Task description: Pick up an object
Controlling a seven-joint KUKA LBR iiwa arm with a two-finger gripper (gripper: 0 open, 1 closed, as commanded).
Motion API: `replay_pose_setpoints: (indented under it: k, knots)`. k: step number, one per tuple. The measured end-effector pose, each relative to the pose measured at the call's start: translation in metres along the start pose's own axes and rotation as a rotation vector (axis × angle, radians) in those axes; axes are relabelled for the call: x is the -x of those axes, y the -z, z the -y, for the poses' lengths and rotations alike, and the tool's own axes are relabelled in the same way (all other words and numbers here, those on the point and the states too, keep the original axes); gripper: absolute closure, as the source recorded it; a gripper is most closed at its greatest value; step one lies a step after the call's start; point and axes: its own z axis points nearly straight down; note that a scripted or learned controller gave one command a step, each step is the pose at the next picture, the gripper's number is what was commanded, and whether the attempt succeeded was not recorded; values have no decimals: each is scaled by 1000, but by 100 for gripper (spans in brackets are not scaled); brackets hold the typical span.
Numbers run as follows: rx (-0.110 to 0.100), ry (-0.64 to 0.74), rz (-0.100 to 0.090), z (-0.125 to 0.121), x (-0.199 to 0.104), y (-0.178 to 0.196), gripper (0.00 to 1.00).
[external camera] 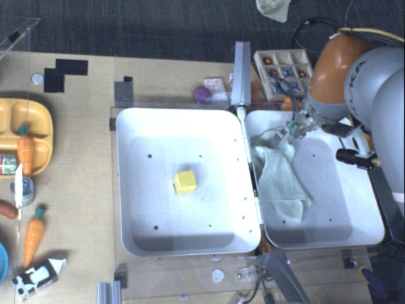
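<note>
A pale green cloth (280, 177) lies crumpled in the left half of the right bin (345, 223). Its upper corner is bunched and rises toward my gripper (295, 127), which sits low at the bin's back edge, right at that corner. The grey arm with its orange band (334, 68) reaches in from the right above the bin. A small yellow block (185, 182) rests alone near the middle of the left bin (145, 233), well away from the gripper.
A divider post (241, 75) stands between the bins at the back. Behind them are a purple ball (202, 94) and a compartment box (283, 72). A yellow tray (31, 132), carrots and toys lie at the far left.
</note>
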Motion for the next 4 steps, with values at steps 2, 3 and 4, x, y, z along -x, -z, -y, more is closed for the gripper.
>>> replay_pose_setpoints:
  k: [2, 3, 4]
  knots:
    - [5, -79, -5, -2, -3, 0, 0]
    - [24, -74, 1, -9, -4, 14, 100]
    - [15, -69, -15, -10, -10, 12, 0]
